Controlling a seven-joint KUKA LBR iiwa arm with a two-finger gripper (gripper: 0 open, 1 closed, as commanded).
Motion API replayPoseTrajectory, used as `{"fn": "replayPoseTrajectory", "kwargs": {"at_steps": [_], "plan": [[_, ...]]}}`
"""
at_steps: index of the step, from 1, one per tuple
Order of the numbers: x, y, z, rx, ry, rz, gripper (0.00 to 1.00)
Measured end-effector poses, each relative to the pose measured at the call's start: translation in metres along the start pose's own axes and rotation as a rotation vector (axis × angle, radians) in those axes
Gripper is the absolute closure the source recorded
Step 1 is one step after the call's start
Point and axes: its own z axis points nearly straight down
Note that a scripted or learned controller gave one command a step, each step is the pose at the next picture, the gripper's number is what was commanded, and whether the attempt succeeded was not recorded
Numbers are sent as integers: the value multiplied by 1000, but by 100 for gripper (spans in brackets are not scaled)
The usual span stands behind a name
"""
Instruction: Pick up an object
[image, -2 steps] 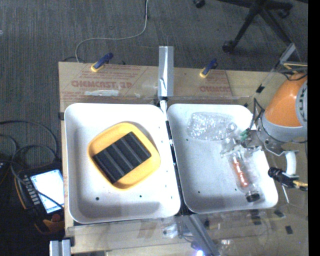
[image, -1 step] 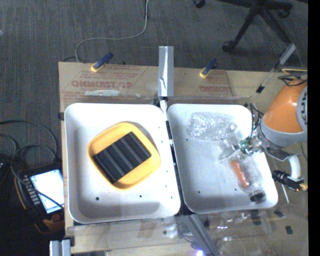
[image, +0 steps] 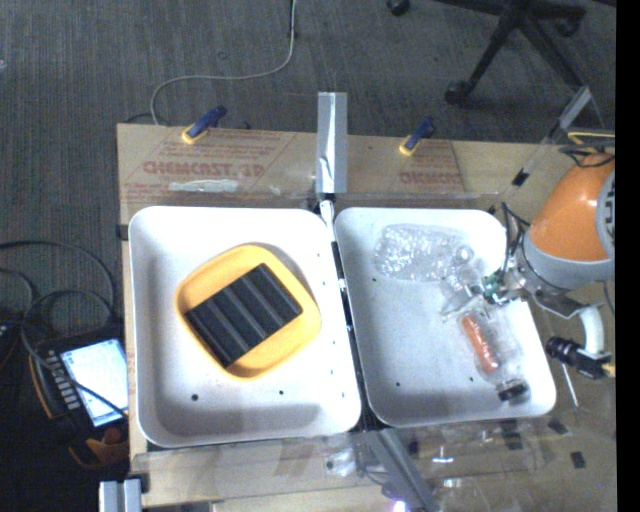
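The camera view looks down at a slant on two shallow white bins set side by side, and the right bin (image: 400, 400) serves here as the landmark. Inside it, near its right wall, lies a clear plastic bottle (image: 487, 345) with an orange-brown inside and a dark cap pointing toward the bin's near right corner. A crumpled piece of clear plastic (image: 412, 250) lies in the far part of the same bin, apart from the bottle. The gripper (image: 478, 290) hangs over the right bin just above the bottle's far end, beside the crumpled plastic; whether it touches the bottle cannot be told, and nothing is seen clamped in it. The arm's orange band (image: 575, 215) stands over the bin's far right corner. Touching the right bin on its left is the left bin (image: 160, 400), which holds a yellow tray-like thing (image: 205, 285) with a black ribbed insert (image: 245, 312) lying at a tilt.
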Motion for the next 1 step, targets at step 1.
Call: {"fn": "replayPoseTrajectory", "kwargs": {"at_steps": [1], "plan": [[42, 85, -75, 22, 0, 48, 100]]}}
